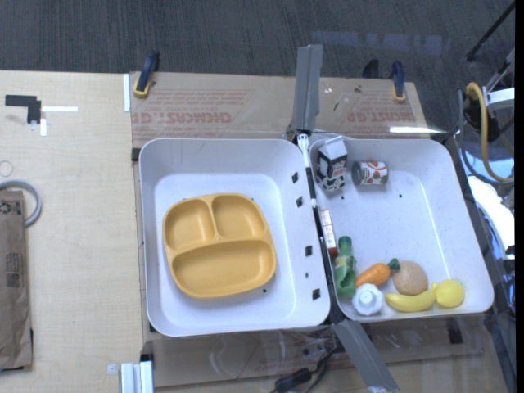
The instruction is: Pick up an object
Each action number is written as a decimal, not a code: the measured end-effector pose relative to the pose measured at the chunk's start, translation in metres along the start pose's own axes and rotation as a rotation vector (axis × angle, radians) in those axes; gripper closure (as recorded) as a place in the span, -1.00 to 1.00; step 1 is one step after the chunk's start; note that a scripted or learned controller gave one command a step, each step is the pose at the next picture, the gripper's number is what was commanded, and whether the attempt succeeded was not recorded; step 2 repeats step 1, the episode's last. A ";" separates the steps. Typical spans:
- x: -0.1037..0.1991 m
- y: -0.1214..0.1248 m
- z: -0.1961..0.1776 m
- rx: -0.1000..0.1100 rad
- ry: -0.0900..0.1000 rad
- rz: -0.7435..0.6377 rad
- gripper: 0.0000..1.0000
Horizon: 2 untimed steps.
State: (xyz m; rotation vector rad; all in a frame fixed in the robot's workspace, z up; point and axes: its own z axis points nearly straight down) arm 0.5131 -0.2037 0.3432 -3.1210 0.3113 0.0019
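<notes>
The right bin [426,211] holds several small objects. A little black-and-white carton [332,164] stands in its far left corner, and a small can [370,173] lies on its side just to the right. Along the near edge sit a green bottle [345,266], a white round cap-like piece [368,300], an orange carrot [373,273], a tan rounded lump [410,277], a yellow banana [409,301] and a lemon [449,293], all crowded together. In the left bin [155,187] lies a yellow divided plate [219,244].
Brown cardboard [213,109] lies behind the bins, held by two blue clamps [147,70]. A brown paper bag [15,277] rests at the bench's left edge. A grey post [308,88] rises behind the seam between the bins. Yellow cable [479,121] hangs at the right.
</notes>
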 end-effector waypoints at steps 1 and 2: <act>-0.016 0.020 0.079 0.000 0.000 0.025 1.00; -0.016 0.020 0.079 0.000 0.000 0.025 1.00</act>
